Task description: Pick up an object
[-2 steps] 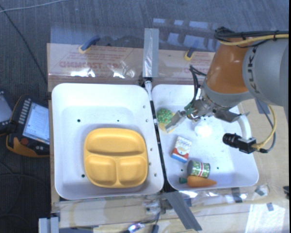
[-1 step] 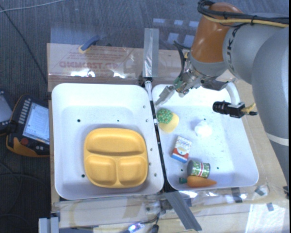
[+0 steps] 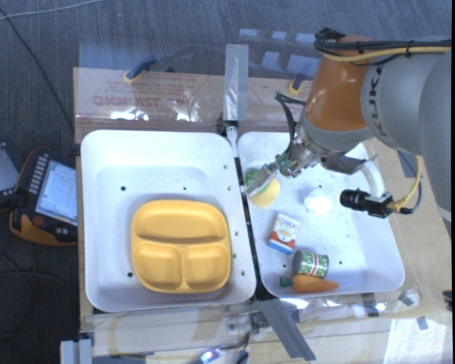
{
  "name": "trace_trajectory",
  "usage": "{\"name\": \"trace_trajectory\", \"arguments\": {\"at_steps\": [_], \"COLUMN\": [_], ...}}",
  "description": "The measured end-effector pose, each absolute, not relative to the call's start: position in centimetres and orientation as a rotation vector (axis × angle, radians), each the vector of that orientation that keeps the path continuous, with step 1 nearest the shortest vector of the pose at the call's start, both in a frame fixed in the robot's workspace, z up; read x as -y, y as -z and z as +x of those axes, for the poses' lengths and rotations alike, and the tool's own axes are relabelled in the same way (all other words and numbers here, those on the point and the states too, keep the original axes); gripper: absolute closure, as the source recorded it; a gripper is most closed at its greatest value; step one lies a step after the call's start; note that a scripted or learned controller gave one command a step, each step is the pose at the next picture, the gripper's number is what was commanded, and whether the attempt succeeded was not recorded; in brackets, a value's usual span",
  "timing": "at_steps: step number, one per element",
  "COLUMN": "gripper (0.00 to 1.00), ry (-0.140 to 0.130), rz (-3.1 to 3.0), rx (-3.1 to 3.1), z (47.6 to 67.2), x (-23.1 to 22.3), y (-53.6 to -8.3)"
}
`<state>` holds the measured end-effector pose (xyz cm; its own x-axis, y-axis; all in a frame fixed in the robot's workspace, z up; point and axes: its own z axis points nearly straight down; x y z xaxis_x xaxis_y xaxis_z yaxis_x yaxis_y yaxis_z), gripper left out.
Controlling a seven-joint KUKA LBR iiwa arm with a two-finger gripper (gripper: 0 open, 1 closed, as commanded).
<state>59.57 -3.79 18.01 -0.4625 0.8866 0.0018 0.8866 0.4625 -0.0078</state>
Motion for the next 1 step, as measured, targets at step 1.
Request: {"name": "trace_trajectory", "arguments": {"at_steps": [1], "gripper": [0.0], "ry": [0.001], "rz": [-1.709], "rx": [2.637], "z": [61.16], "x": [9.7], "y": [-9.31]}}
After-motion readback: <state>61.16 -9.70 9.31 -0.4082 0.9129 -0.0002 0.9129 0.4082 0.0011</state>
